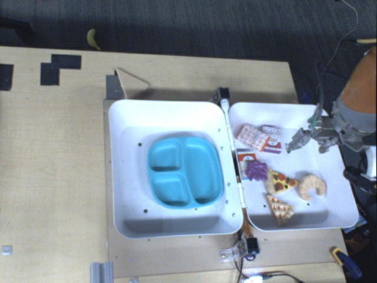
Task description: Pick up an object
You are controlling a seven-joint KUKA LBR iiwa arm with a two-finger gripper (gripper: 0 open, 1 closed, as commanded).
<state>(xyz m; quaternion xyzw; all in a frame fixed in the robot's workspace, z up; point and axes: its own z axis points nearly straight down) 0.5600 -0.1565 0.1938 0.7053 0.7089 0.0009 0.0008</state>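
Note:
The right bin [336, 217] holds several small items: a red-and-white packet [258, 137], a purple grape bunch [255, 170], a pizza slice [283, 182], a second pizza slice [279, 207] near the front, and a croissant [311, 186]. My gripper [309, 142] hangs over the right bin's back right part, its fingers spread apart with nothing between them. It is above and right of the packet, and behind the croissant.
The left bin [126, 158] holds a blue divided tray [184, 170]. A black divider strip [228, 128] runs between the bins. Cables and clips [244, 252] lie at the bench's front edge. Dark floor lies behind the bench.

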